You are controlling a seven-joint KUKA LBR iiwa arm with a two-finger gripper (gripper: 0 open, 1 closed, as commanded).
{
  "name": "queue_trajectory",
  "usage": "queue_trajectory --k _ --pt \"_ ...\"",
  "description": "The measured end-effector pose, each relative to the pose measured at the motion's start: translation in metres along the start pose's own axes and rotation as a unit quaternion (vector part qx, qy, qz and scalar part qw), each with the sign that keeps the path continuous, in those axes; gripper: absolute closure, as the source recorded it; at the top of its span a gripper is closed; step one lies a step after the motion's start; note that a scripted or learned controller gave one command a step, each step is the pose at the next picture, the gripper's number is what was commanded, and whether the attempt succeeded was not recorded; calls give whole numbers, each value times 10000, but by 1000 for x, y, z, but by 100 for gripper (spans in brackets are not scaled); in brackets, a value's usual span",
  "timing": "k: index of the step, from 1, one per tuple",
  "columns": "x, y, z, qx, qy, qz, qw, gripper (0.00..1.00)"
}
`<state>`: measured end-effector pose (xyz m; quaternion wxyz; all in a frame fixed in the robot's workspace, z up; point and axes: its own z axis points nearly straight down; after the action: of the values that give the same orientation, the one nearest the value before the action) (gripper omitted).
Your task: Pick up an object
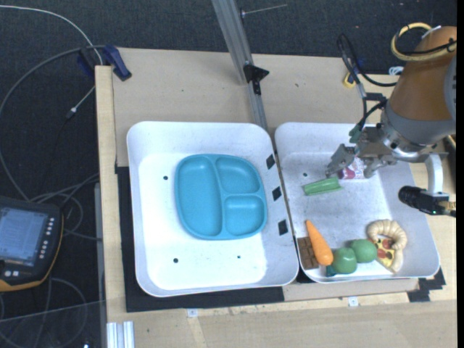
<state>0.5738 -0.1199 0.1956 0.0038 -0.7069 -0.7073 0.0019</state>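
In the right bin (428, 263), the hand (357, 165) is seen lowered over a small pink-and-white object (354, 171), apparently pinched between its fingers though blurred, while a green bean-like pod (321, 187) lies just beside, down-left, its long axis nearly left-right.
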Motion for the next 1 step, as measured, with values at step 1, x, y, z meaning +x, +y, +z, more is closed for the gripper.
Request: queue_trajectory --k 1 --pt "3 4 43 -6 -3 -1 10000 0"
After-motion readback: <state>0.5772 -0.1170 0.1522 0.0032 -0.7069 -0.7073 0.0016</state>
